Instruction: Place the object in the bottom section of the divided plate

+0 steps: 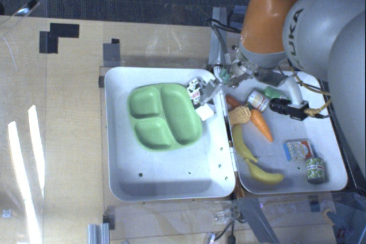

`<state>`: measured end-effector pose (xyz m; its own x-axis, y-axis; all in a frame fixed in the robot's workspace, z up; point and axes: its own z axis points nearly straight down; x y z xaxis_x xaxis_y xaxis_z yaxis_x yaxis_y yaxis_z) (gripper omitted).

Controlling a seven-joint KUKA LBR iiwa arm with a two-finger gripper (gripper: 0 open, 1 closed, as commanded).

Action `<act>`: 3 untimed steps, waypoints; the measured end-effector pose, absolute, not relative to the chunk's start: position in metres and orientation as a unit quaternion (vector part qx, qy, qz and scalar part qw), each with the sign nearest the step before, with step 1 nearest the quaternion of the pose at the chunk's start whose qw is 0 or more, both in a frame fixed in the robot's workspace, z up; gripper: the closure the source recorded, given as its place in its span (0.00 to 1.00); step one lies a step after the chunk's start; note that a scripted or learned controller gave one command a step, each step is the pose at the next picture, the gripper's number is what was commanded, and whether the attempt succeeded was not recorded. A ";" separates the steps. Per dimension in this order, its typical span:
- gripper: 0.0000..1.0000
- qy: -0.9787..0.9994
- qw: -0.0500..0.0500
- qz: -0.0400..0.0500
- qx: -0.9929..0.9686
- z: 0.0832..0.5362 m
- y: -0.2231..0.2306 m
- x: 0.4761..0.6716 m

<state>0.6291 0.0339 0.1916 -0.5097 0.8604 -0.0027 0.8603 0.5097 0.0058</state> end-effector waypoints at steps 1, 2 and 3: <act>1.00 0.869 0.006 0.004 0.495 0.204 0.034 0.631; 0.00 0.869 0.006 0.004 0.495 0.204 0.034 0.631; 0.00 0.898 0.003 0.003 0.439 0.282 0.122 0.565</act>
<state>0.5652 0.1217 0.2816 -0.6141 0.7892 -0.0034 0.7892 0.6141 0.0084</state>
